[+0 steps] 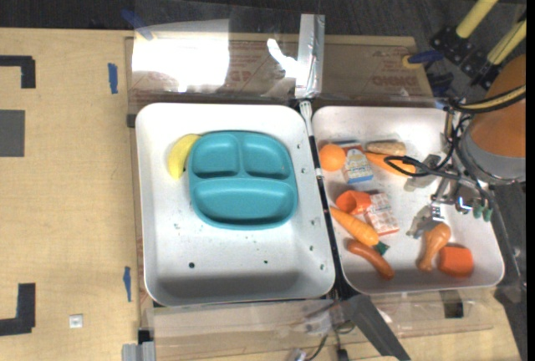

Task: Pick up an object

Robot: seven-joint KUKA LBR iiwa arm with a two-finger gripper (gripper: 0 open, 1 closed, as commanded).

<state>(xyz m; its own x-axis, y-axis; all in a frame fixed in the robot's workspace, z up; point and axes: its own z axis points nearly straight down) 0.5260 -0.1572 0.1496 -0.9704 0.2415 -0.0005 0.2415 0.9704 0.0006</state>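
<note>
The right bin [493,272] holds several toy foods. An orange ball [332,157] and a small carton [358,167] lie at its far left, and a bread roll [386,149] lies behind them. A carrot [361,227], a red sausage [370,257] and a printed packet [383,213] lie nearer the front. A tan drumstick [432,244] lies beside an orange block [456,260] at the front right. My gripper [428,219] hangs low in the bin, just above the drumstick's upper end, with nothing visibly held.
The left bin [159,267] carries a teal divided plate [242,180] with a yellow banana [178,155] tucked at its left edge. A clear plastic sheet and a metal bracket [309,54] stand behind the bins. Cables [426,167] trail over the right bin's far side.
</note>
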